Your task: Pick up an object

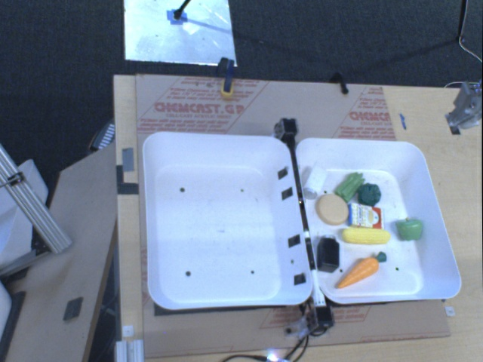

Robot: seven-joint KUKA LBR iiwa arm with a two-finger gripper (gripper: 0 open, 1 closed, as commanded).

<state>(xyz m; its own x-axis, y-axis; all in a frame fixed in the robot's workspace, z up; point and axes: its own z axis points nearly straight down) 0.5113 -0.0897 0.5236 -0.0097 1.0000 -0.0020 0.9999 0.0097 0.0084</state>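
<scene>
We see the gripper [466, 110] at the bench's far right edge; spread or pressed together, we cannot tell. Below and left of it, the right bin [432, 202] holds carrot [358, 271], corn [366, 236], green pepper [410, 229] and broccoli [369, 194].

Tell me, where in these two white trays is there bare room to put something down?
The left bin offers the widest bare floor, bounded by its own walls. In the right bin, items crowd the middle: carrot, corn, black block, green pepper, round biscuit. Bare strips remain along its far wall and at its near right corner beyond the carrot.
</scene>
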